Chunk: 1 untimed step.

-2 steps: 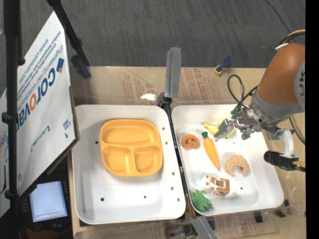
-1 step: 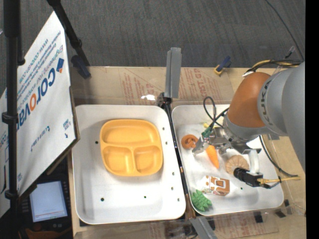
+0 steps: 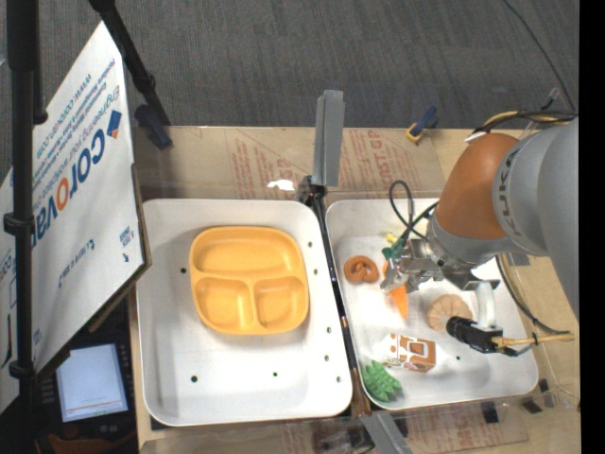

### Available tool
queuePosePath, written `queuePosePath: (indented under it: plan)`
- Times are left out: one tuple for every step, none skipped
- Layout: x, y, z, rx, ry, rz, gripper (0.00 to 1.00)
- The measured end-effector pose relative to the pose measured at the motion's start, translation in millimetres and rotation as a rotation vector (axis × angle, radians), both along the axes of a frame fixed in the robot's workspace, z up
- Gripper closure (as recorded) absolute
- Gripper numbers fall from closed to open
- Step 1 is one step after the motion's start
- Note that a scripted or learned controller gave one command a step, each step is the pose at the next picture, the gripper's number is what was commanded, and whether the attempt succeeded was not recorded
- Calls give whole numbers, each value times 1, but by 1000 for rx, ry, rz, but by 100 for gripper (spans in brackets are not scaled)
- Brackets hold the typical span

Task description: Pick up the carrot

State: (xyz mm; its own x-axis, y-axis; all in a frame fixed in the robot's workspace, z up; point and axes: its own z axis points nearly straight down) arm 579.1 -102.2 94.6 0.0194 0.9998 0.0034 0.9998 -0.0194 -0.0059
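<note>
Orange target: carrot [image 3: 400,300] is lying in the right bin [image 3: 515,372], touching my gripper [image 3: 405,270].
Tool state: I am not seeing enough to tell.
Risk: pretzel [image 3: 360,270] and tan disc [image 3: 447,311] are crowding it; a nudge is likely.
Room: bin centre is offering clearance.

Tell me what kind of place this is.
Likely a robot lab's pick-and-place test bench: two shallow white bins sit side by side on cardboard, the right one holding toy food such as a small orange carrot, with a grey-and-orange robot arm reaching in.
</note>
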Motion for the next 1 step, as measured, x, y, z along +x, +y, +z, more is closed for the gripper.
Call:
queuePosePath:
  plan:
    - [27,85,92,-2,-3,121,100]
